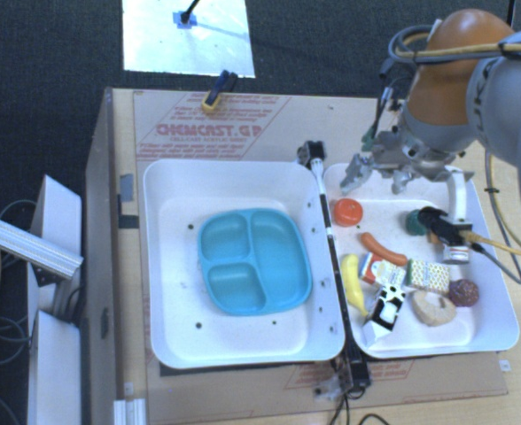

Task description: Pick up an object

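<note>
Objects lie crowded in the right bin [495,324], none of them lifted. An orange disc [347,211] sits near the bin's far left corner, with a carrot [384,248] just below it in the view and a banana [353,283] along the left wall. Beside these are a black-and-white carton [384,307], a patterned box [429,275], a bagel [432,308], a dark red ball [463,292] and a green piece [414,222]. The gripper [376,182] hangs over the far edge of that bin, above the disc, its fingers [352,174] spread apart with nothing between them. The left bin [176,237] holds a blue divided plate [253,261]. Both bins rest on the desk [243,122].
</note>
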`<state>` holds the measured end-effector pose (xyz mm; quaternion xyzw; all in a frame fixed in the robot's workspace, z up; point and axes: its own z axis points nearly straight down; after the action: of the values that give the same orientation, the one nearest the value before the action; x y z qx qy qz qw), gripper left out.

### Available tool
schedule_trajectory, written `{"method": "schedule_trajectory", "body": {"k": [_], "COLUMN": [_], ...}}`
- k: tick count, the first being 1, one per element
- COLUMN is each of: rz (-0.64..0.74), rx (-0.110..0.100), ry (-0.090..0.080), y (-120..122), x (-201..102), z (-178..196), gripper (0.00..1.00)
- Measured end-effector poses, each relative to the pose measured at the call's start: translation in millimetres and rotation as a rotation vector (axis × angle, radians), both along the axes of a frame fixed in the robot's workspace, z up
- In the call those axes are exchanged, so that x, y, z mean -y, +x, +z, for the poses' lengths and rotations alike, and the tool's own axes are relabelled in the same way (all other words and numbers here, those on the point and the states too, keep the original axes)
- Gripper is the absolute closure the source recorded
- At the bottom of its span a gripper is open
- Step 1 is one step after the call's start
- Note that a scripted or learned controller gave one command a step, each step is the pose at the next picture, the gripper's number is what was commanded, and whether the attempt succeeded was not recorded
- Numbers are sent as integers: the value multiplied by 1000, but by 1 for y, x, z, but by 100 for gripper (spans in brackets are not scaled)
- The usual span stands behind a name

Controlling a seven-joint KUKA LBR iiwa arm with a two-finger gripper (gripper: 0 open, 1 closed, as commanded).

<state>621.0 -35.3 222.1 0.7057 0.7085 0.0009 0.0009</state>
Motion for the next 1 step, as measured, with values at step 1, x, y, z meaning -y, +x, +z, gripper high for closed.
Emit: {"method": "schedule_trajectory", "body": {"k": [1], "rz": [-3], "rx": [-3], "ry": [0], "y": [-54], "x": [20], "z": [-38], "gripper": [0]}}
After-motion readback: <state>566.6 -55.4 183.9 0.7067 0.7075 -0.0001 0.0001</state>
